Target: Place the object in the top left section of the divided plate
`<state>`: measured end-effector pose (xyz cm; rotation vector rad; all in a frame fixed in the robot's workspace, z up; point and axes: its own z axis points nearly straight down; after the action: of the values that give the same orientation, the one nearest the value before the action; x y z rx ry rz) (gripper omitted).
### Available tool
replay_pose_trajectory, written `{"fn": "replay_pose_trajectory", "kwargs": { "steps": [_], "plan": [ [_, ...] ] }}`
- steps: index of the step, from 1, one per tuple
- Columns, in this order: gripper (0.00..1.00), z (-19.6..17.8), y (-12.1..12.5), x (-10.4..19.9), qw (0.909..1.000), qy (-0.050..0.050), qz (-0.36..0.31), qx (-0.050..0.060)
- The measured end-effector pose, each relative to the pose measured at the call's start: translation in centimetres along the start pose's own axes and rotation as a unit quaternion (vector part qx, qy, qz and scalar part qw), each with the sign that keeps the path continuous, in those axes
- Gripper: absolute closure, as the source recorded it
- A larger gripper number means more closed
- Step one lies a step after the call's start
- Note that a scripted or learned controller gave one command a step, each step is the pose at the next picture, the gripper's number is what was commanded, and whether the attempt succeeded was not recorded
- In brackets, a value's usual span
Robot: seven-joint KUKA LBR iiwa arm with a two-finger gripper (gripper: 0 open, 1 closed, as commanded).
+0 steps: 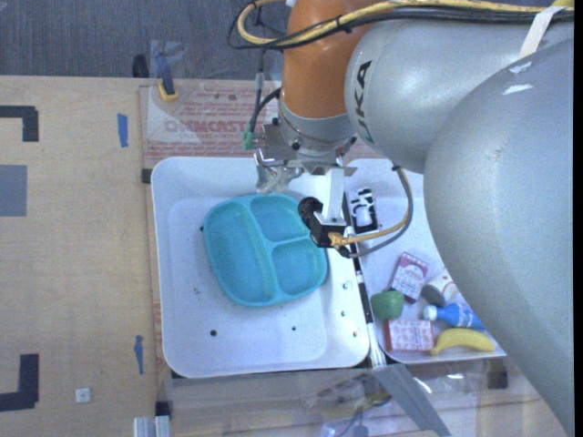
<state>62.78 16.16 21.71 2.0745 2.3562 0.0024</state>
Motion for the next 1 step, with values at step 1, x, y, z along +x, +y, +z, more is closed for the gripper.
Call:
{"fn": "replay_pose_trajectory", "kwargs": {
  "steps": [1],
  "plan": [
    [1.0,9.48,-4.71,-3.72,0.9897,0.002,-0.143,-0.009]
  ]
}}
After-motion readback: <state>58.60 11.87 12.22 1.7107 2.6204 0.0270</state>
